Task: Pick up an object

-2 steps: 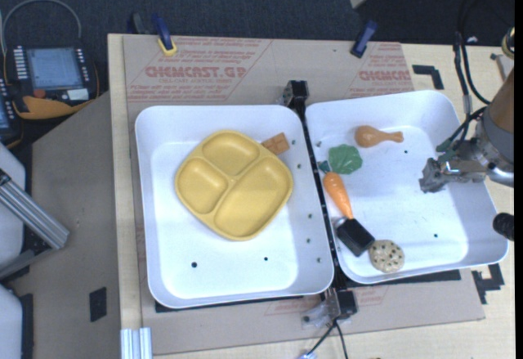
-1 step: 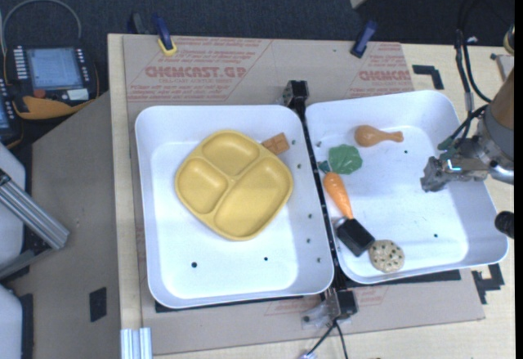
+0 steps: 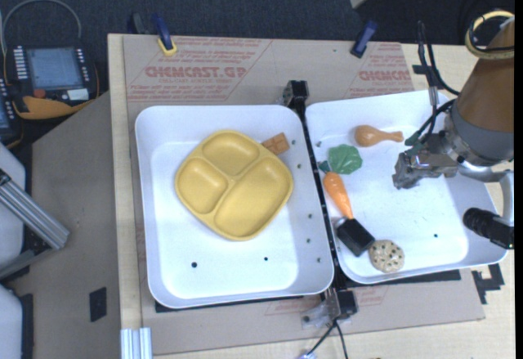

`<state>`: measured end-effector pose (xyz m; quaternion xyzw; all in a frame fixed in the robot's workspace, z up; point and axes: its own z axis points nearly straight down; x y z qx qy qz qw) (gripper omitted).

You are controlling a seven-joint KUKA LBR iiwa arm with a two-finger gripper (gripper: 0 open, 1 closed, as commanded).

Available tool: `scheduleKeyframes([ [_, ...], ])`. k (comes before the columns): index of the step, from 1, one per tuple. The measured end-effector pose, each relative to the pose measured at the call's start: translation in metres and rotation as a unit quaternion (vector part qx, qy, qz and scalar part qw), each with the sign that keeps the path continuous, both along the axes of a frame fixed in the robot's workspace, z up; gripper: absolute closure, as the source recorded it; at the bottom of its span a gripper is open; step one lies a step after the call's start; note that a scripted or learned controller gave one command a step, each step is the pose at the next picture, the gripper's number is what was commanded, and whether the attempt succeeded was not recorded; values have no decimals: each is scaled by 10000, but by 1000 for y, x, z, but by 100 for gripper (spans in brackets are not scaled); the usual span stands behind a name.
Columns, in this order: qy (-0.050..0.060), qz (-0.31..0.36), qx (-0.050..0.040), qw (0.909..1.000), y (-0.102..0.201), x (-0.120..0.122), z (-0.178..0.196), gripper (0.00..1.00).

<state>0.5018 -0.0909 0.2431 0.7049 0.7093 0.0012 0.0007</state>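
My gripper (image 3: pixel 406 173) hangs over the right bin (image 3: pixel 441 259), near its middle right, with nothing between its fingers that I can make out. To its upper left lies a tan chicken drumstick (image 3: pixel 376 135). A green leafy piece (image 3: pixel 343 159) and an orange carrot (image 3: pixel 337 194) lie along the bin's left side. Near the front are a black block (image 3: pixel 355 235) and a round speckled cookie (image 3: pixel 386 255). All of these lie apart from the gripper.
The left bin (image 3: pixel 163 251) holds a yellow divided plate (image 3: pixel 234 183), with a small brown block (image 3: pixel 276 143) at its upper right edge. A black divider (image 3: pixel 315 186) runs between the bins. The arm's orange band (image 3: pixel 494 87) rises at the right.
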Motion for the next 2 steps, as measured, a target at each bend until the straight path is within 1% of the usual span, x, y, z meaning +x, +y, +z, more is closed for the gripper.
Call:
scheduleKeyframes([
  [2,4,-24,-1,10000,107,11,11,100],
])
